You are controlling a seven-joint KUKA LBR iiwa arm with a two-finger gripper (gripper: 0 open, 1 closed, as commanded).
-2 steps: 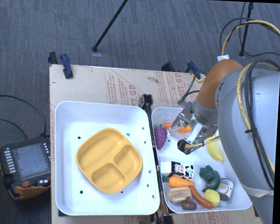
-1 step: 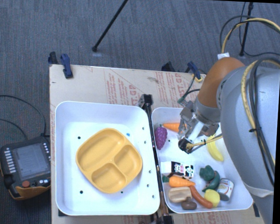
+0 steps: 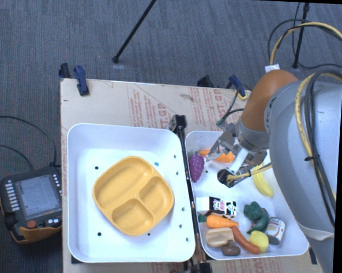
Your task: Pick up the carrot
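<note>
The hand (image 3: 234, 159) is low over the far end of the right bin (image 3: 294, 241). Its two fingers are spread apart, and nothing sits between them. The carrot (image 3: 219, 221) lies well apart from the hand, nearer the front of the same bin. It rests close to the bin's left wall, just below a small black and white milk box (image 3: 220, 206).

The carrot is short and fat, bright orange, with a little green bit at its left end. It looks smooth and shiny, like a plastic toy.

Just below it is a tan piece of toy bread (image 3: 218, 237). A long thin red-orange toy (image 3: 244, 240) lies slanted beside that. A purple toy (image 3: 196, 167) leans by the left wall near the hand, and a yellow banana (image 3: 263, 183) lies to the right.

The left bin (image 3: 83, 156) holds a yellow plate (image 3: 133, 195) with three dips in it. Both bins sit on a brown board desk (image 3: 127, 101).
</note>
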